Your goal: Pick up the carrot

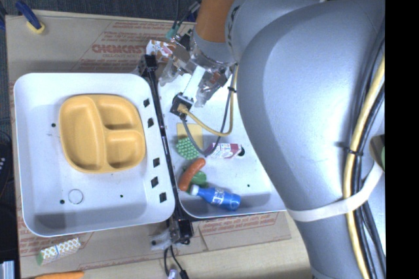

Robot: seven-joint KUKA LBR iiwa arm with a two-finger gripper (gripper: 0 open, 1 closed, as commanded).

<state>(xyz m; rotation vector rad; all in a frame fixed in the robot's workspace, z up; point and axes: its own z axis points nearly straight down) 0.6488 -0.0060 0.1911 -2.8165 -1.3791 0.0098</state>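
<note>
The carrot (191, 173) is a short orange piece lying at a slant in the right bin (256, 187), close to the divider between the bins. A green leafy end (198, 179) touches its lower side. My gripper (201, 86) hangs over the far end of the right bin, well above and beyond the carrot, and apart from it. The grey arm covers most of the right bin.
A green ridged item (187, 148) and a yellowish block (194, 134) lie just beyond the carrot. A blue bottle (219, 198) lies in front of it, and a small wrapped packet (226, 150) to its right. The left bin (29, 160) holds a yellow divided plate (101, 132).
</note>
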